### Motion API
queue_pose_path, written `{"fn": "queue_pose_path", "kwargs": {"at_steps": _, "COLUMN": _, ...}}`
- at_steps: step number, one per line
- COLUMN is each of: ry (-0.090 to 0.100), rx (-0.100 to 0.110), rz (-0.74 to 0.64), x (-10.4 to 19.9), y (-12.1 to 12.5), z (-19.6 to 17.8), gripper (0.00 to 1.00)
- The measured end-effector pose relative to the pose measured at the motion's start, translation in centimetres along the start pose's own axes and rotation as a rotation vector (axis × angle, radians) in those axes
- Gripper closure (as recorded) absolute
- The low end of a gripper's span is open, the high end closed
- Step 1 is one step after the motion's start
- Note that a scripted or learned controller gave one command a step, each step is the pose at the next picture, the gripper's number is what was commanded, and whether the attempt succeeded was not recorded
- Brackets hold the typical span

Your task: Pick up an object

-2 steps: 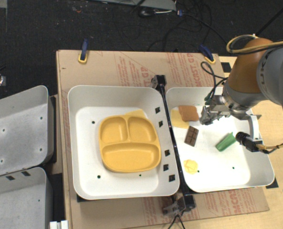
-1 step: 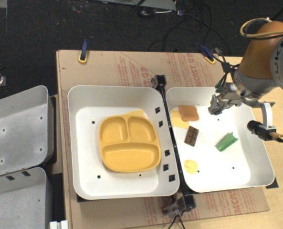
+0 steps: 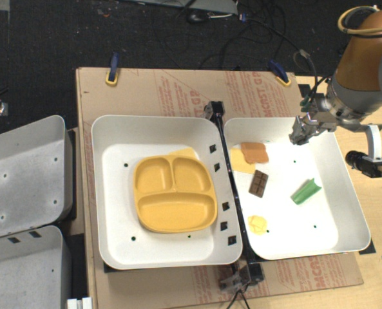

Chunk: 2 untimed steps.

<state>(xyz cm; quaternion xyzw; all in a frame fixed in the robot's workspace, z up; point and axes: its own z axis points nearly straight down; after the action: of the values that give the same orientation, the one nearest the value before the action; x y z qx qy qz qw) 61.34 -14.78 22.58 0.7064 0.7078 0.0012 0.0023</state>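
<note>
Here the gripper [image 3: 301, 134] hangs over the far edge of the right bin [image 3: 345, 192], at the end of the grey arm [image 3: 361, 69] that comes in from the right with its orange band above the wrist. The gripper is small and dark against the white wall, and whether it is open or closed cannot be told; nothing can be seen in its hold.

The nearest thing to the gripper is an orange block [image 3: 254, 152], lying on the bin floor to its left and a little toward the camera. Touching that block on its far-left side is a flat pale yellow piece [image 3: 239, 164], partly tucked under it. Further toward the camera from the gripper, and still to its left, lies a dark brown chocolate bar [image 3: 259, 183], set at a slant. A green block [image 3: 305, 191] rests almost straight toward the camera from the gripper, tilted, and well apart from the bar. A small yellow object [image 3: 257, 224] sits near the bin's front, the farthest of the five from the gripper.

Well to the gripper's left, past the black divider, the left bin [image 3: 113, 237] holds a yellow compartment tray [image 3: 175, 195]. Both bins stand on a cardboard-covered surface [image 3: 158, 89], held by two clamps at its far edge.
</note>
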Motion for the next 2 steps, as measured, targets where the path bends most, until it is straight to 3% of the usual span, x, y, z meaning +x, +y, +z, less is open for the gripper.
{"fn": "queue_pose_path", "kwargs": {"at_steps": 1, "ry": 0.000, "rx": -0.001, "rz": 0.000, "x": 0.0, "y": 0.1, "z": -4.4, "gripper": 1.00}}
{"fn": "queue_pose_path", "kwargs": {"at_steps": 2, "ry": 0.002, "rx": 0.007, "rz": -0.003, "x": 4.2, "y": -1.9, "z": -4.1, "gripper": 1.00}}
